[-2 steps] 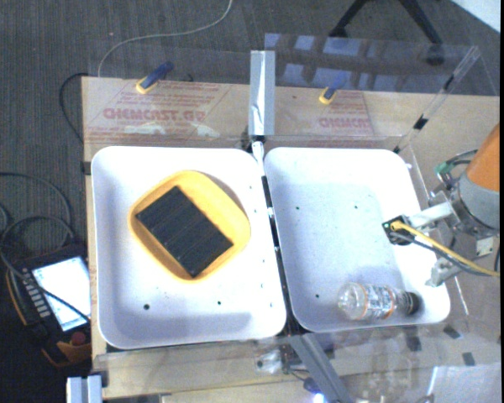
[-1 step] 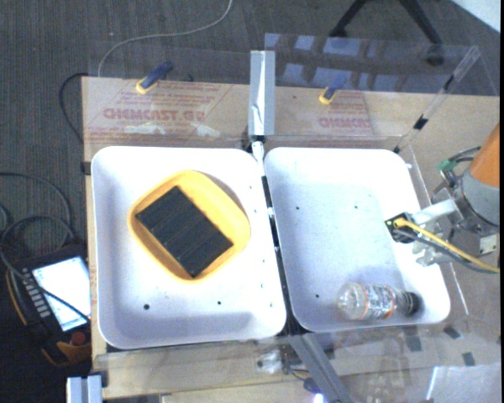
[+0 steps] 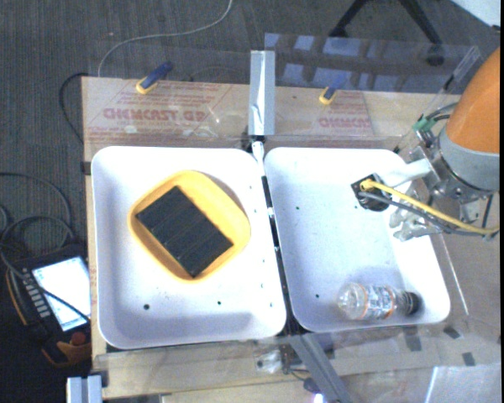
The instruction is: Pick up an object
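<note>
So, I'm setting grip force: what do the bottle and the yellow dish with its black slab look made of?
The bottle looks like thin clear plastic, glossy: see-through, with bright glints. The yellow dish seems smooth moulded plastic, evenly coloured, slightly shiny. The black slab is matt and ridged, perhaps rubber or foam; hard to tell.

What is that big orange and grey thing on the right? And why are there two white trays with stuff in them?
That is a grey robot arm with an orange band, reaching in from the right. Its gripper, the robot's hand, hangs over the right white bin. One camera looks down from above the bench. A clear plastic bottle with a dark cap lies in that bin. The left white bin holds a yellow dish with a black ridged slab on it. I see nothing in the robot's grip.
</note>
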`<move>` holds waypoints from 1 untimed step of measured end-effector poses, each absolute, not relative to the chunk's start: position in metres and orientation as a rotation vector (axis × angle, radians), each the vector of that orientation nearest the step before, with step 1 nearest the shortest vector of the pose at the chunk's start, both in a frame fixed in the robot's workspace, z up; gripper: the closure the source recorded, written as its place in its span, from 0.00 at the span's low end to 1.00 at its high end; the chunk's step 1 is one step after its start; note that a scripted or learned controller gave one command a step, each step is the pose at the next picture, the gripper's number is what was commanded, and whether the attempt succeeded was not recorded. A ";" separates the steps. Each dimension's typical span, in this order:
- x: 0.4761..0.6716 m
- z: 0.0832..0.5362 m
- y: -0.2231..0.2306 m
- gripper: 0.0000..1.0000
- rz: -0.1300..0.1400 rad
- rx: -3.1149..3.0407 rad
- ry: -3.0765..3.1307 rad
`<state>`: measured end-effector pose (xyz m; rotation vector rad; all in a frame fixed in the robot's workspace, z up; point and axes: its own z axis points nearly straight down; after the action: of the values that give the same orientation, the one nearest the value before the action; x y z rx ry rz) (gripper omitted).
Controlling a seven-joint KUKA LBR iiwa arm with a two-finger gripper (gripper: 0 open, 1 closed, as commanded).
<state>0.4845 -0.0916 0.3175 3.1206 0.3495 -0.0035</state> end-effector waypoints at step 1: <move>0.485 0.326 -0.092 1.00 -0.010 3.119 0.349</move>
<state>0.4847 -0.0919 0.3260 3.1193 0.3490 -0.0096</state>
